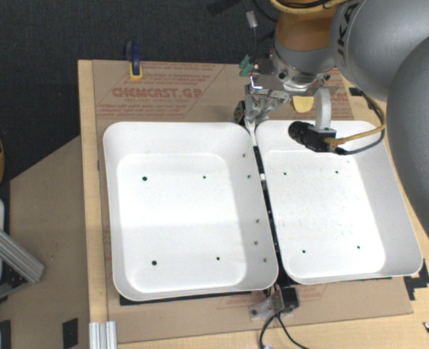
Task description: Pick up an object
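My gripper [252, 113] hangs at the far edge of the bench, right over the spot where the far rims of the left bin [120, 195] and the right bin [389, 217] meet. Its metal tip points down at the seam between the bins. No object shows at the tip. A small pale yellow thing [302, 102] sits just beyond the right bin's far rim, beside the wrist; what it is I cannot make out. The white floors of both bins show only small dark dots.
The bins rest on a brown board [171, 86] with red lettering. A blue and yellow clamp [134, 60] holds the board's far left edge. The grey arm [396, 42] covers the upper right. Cables and a small connector [276, 304] lie at the near edge.
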`<state>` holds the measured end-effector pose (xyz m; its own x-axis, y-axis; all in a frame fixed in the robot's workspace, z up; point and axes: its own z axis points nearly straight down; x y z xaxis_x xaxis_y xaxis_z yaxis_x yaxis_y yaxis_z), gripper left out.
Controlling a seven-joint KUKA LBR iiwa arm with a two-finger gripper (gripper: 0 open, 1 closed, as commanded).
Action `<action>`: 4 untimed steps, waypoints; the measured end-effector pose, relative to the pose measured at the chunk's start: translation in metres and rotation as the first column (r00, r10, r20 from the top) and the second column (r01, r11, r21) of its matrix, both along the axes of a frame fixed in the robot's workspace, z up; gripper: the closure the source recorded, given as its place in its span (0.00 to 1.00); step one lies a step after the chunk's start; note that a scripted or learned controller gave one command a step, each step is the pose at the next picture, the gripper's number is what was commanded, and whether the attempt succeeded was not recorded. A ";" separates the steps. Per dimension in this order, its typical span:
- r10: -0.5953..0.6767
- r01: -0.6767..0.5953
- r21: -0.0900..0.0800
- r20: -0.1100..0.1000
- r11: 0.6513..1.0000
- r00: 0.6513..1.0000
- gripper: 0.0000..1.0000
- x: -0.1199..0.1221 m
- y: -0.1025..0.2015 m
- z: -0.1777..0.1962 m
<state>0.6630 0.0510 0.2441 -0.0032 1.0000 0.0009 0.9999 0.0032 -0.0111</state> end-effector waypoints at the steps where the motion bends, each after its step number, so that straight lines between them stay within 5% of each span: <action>1: 0.003 -0.004 0.003 0.028 1.000 1.000 1.00 0.005 0.050 0.128; 2: 0.005 -0.005 0.000 0.003 1.000 1.000 1.00 0.001 0.145 0.013; 3: -0.006 0.006 0.000 0.019 1.000 1.000 1.00 0.004 0.104 0.071; 4: 0.002 -0.002 -0.001 0.002 1.000 1.000 1.00 -0.034 0.178 -0.017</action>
